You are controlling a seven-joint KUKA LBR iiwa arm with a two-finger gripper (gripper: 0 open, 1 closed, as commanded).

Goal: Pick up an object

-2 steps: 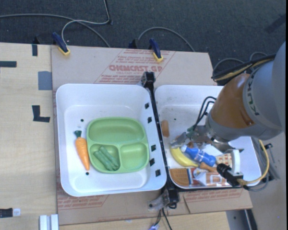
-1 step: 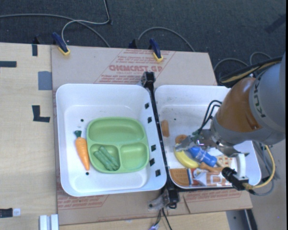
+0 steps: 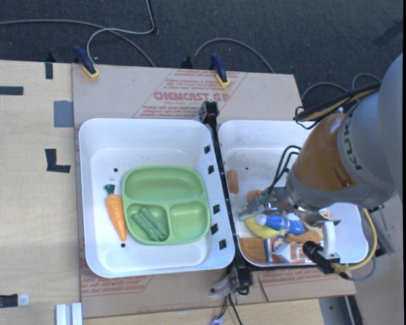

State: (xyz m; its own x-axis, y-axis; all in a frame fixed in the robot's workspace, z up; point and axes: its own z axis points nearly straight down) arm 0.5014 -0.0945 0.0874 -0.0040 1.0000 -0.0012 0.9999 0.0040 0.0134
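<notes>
Several small things crowd under our pincer (image 3: 267,205) in the right bin (image 3: 257,141): a yellow banana (image 3: 257,229) just below it, a blue piece (image 3: 279,221) beside. Whether it is spread or pinching, we cannot tell; nothing looks lifted, so the pick remains.

— What kind of place is shown?
— A robotics lab: a grey arm (image 3: 365,147) over two white bins (image 3: 95,181), cardboard sheet (image 3: 183,97) held by clamps (image 3: 86,61), loose cables (image 3: 122,32).
</notes>
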